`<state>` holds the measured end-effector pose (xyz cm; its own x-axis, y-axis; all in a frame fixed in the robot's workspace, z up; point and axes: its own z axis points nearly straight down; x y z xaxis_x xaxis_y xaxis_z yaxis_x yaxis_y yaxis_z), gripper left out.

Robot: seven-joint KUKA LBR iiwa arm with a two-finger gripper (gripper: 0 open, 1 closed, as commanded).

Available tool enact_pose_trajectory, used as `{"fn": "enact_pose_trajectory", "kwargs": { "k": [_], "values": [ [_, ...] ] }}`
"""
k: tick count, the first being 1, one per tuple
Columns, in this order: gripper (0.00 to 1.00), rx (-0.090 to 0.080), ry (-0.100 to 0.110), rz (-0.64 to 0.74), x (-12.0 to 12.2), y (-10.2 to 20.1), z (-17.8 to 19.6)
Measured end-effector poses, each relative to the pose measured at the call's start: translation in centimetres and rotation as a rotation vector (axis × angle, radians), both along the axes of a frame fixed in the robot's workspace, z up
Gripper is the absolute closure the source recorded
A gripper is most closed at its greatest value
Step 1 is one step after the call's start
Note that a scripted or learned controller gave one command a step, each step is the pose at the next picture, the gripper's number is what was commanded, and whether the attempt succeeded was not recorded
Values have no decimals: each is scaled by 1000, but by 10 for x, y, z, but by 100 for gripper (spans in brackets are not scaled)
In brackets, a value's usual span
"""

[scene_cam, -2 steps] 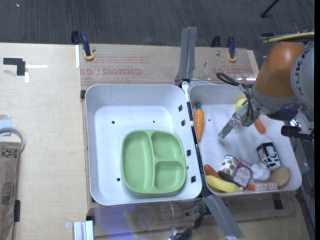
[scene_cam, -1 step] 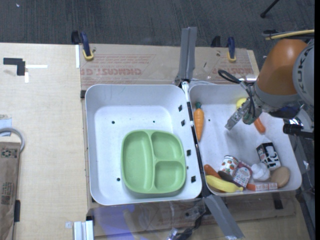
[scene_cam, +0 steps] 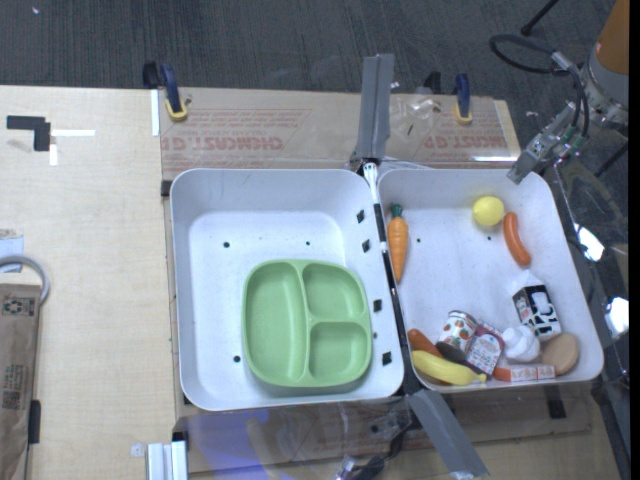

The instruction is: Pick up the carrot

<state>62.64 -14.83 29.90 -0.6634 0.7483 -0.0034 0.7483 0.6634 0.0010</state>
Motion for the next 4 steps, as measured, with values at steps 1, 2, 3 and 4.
{"fn": "enact_pose_trajectory", "kwargs": {
  "k": [1, 2, 3, 4],
  "values": [
    [100, -2, -2, 2, 1, 0, 9],
    [100, -4, -5, 4, 2, 0, 18],
    [100, -5, -8, 6, 3, 0, 27],
    [100, -7, -11, 8, 4, -1, 36]
  ]
}}
